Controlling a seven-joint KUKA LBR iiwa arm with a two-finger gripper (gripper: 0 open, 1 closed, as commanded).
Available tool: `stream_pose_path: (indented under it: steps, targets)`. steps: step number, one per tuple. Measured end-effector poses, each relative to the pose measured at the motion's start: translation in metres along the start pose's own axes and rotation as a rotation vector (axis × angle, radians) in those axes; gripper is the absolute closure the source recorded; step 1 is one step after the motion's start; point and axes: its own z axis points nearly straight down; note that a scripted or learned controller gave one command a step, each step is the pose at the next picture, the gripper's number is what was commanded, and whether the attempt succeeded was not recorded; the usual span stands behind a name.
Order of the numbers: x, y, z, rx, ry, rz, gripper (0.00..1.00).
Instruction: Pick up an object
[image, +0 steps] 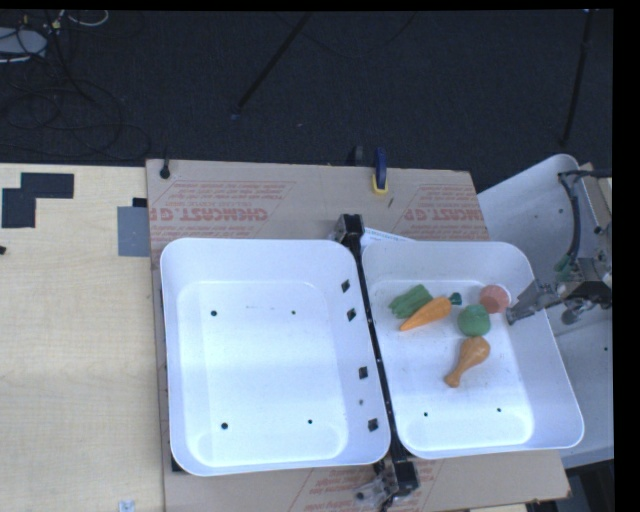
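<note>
White bins, two; right bin (545, 400) holds five toys: one carrot (426, 314), one drumstick (467, 360), two green pieces, one pink ball (494, 297). My gripper (520, 311) at rim; jaw state unreadable.

Dark floor (300, 90) up top with loose cables (60, 60) trailing across the upper left. Light wood bench (70, 350) fills the left, brown cardboard sheet (260, 205) mid-frame.
</note>
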Motion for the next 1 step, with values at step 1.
stream_pose_path:
  steps: [1]
  targets:
    - [0.0172, 0.0383, 0.0688, 0.006, 0.003, -0.002, 0.00]
